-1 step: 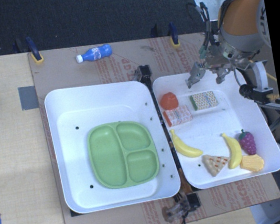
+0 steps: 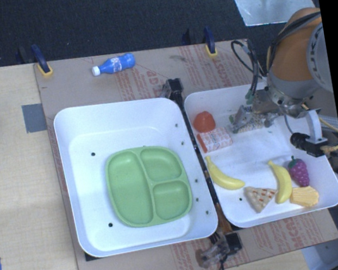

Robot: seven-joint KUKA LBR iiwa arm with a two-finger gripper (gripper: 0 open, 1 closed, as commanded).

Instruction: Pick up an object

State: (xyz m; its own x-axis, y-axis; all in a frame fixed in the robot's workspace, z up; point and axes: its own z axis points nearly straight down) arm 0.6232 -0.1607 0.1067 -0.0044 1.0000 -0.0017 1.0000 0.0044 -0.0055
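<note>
With the gripper point(image 2: 248, 118) low over the right bin point(image 2: 334, 200), whether its fingers are apart or together I cannot tell, it risks closing on bare floor between the red tomato point(image 2: 203, 121), just beside, and the bananas point(image 2: 224, 177) farther off.

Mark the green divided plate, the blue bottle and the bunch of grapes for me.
green divided plate point(image 2: 129, 189): camera view, on its large left compartment.
blue bottle point(image 2: 116, 63): camera view, on the middle of its body.
bunch of grapes point(image 2: 299, 173): camera view, on the centre of the purple cluster.
</note>
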